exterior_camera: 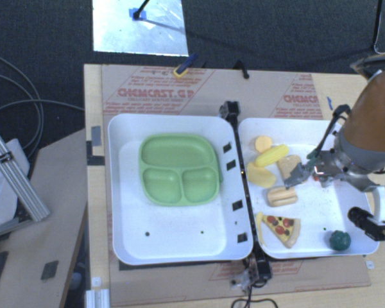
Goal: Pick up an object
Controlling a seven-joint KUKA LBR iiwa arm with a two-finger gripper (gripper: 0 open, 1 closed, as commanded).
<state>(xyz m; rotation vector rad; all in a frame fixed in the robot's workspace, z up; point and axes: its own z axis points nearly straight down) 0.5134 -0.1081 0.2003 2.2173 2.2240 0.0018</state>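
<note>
The right bin (317,218) holds several toy foods: a small yellow round piece (263,144), a long yellow piece (271,155), a pale yellow lump (260,175), a tan bread slice (285,165), a hot dog bun (282,197), a pizza slice (281,228) and a dark green ball (339,240). My gripper (298,174) hangs low over the middle of this bin, at the right edge of the bread slice and just above the hot dog bun. Nothing is visibly lifted off the bin floor.
The left bin (125,236) carries a green divided plate (179,169). A black clip strip (234,165) runs along the divider between the bins. The arm's orange band (372,117) looms over the right bin's far right side. A bare stretch of floor lies between the pizza slice and the green ball.
</note>
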